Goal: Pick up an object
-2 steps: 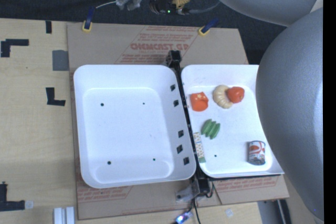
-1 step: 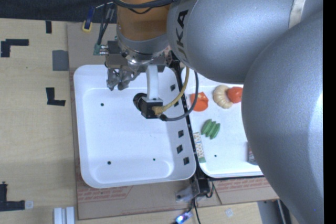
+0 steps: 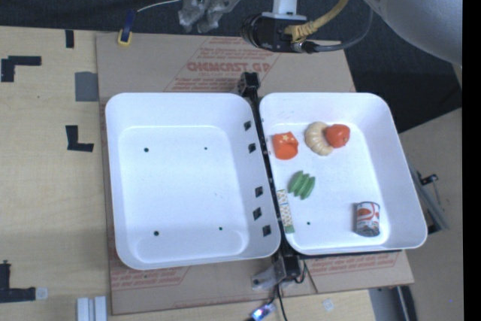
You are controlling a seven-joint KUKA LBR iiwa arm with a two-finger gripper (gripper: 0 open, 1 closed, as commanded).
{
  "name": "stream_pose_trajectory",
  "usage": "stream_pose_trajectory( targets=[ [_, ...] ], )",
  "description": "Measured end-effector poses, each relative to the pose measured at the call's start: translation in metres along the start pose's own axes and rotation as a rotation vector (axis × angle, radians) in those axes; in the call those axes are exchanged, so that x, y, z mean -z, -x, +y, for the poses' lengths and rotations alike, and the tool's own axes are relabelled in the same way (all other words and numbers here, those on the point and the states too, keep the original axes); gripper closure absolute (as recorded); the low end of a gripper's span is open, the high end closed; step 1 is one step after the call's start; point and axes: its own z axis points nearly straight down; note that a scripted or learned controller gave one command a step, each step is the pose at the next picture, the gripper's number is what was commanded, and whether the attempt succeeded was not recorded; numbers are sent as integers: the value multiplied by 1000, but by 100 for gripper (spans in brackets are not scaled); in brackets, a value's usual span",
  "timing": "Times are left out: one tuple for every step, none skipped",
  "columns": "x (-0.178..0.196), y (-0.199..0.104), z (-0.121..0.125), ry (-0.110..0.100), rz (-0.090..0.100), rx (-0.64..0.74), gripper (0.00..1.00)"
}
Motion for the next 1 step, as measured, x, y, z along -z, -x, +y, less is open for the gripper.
stream_pose_trajectory(
  targets=[
    [-11, 13, -10, -18, -8, -3, 100]
  ],
)
